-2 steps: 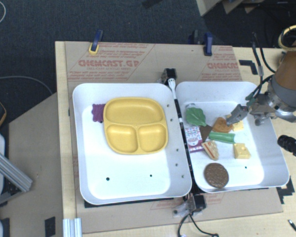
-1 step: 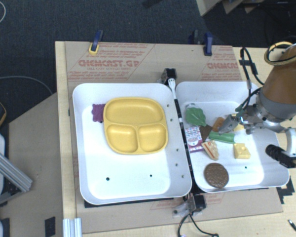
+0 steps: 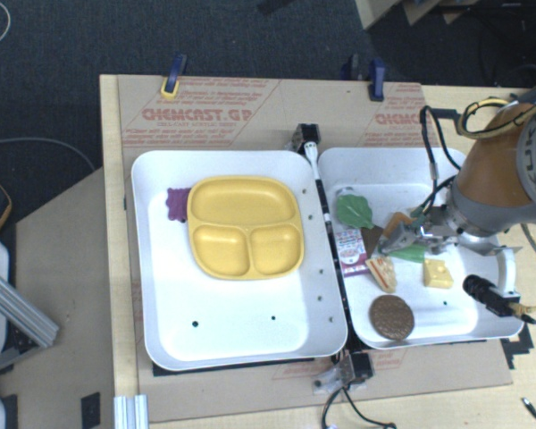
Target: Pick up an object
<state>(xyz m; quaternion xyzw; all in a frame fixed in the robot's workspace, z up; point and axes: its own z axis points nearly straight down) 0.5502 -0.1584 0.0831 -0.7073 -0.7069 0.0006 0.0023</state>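
The likeliest target, to my eye, is the long green bean-shaped plastic piece (image 3: 417,254) lying in the right-hand white bin (image 3: 389,162), directly beneath the hand (image 3: 418,233). Its long axis runs roughly left to right across the bin, tilted a little, so the hand sits over its left half, not its centre. Whether the hand is open or closed I cannot tell; the metal parts at its tip blur together against the clutter, and nothing is visibly caught in it.

Just beside the green piece, toward the front, lies a small pale yellow cheese-like block (image 3: 438,273), and to its left a tan striped wedge of toy bread (image 3: 382,273), almost touching. A brown piece (image 3: 395,228) peeks out at the hand's left edge. Further left are a crumpled green leaf-shaped toy (image 3: 354,210) and a flat pink-and-white wrapper (image 3: 348,244) by the bin wall; a round brown disc like a cookie (image 3: 392,317) rests near the front rim.

The left-hand white bin (image 3: 156,266) holds a yellow three-compartment plastic tray (image 3: 245,224) with a purple scrap (image 3: 176,203) tucked at its left side (well apart from the arm's reach at present). Both bins stand on the cardboard-covered tabletop (image 3: 125,123). The grey arm with its orange band (image 3: 493,170) comes in from the right
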